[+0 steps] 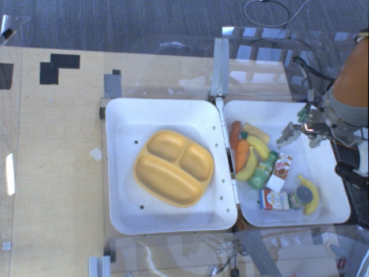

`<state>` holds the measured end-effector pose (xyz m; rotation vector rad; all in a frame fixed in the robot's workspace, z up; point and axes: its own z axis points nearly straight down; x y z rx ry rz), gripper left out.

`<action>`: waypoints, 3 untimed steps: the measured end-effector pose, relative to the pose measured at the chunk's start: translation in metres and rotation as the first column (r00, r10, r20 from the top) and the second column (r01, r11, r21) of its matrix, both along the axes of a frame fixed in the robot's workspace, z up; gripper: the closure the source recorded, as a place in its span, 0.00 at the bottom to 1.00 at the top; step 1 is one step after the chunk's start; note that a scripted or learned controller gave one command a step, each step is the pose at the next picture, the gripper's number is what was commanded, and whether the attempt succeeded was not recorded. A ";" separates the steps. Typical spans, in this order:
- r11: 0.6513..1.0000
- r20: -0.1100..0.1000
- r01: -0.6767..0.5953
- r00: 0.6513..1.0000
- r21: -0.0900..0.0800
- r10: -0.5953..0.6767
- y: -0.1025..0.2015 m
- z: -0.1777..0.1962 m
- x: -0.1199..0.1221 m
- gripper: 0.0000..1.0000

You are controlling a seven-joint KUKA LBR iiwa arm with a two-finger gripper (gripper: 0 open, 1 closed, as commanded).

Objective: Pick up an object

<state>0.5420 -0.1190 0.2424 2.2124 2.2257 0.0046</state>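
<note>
We log the left shallow white plastic bin first: it carries one yellow three-compartment plastic tray, lying flat near the bin's middle, turned at a slant. Across the divider sits the right shallow white plastic bin with the clutter. Along its left wall we see a red-orange sausage-shaped toy with an orange toy carrot touching it just below, then a long yellow toy banana curving down beside the carrot, and a shorter pale yellow piece above. A small green plastic bottle leans against the banana. Right of it lie a red-and-white packet and, near the bin's front wall, a small red-and-white carton, a dark round can and a second small yellow banana touching the can. The grey two-finger gripper hangs over the upper middle of the right bin, arm coming in from the right under its orange band. Its fingers are spread apart with nothing between them. The candidate objects all sit left of and below the gripper; the closest are the pale yellow piece and the packet, near but apart from the fingertips.
</note>
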 end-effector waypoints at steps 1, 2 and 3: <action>0.957 0.001 0.290 0.957 0.001 -0.290 0.017 0.044 -0.005 0.00; 0.967 -0.003 0.254 0.967 0.001 -0.254 0.059 -0.056 -0.055 0.00; 0.984 0.015 0.177 0.984 0.001 -0.177 0.032 -0.128 -0.028 0.00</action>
